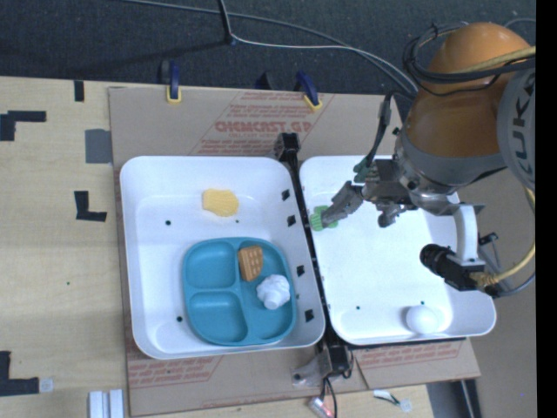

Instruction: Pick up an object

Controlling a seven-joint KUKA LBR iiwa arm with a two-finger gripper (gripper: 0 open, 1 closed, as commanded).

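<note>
My gripper (326, 214) is low at the left edge of the right bin (374, 294), and a small green thing (318, 219) sits at its tip. I think it went there to grab that, but I cannot tell if it is open or closed. A white ball (424, 319) waits near the front. The cardboard (235, 120) under the bins on the worktop says "CHEMCAST" in red.

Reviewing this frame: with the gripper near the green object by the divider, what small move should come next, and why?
Probably a short descent onto the green object and closing on it. The gripper sits right beside it at the left edge of the right bin, close to the divider, but no object is visibly between its fingers, so the pick looks unfinished.
</note>
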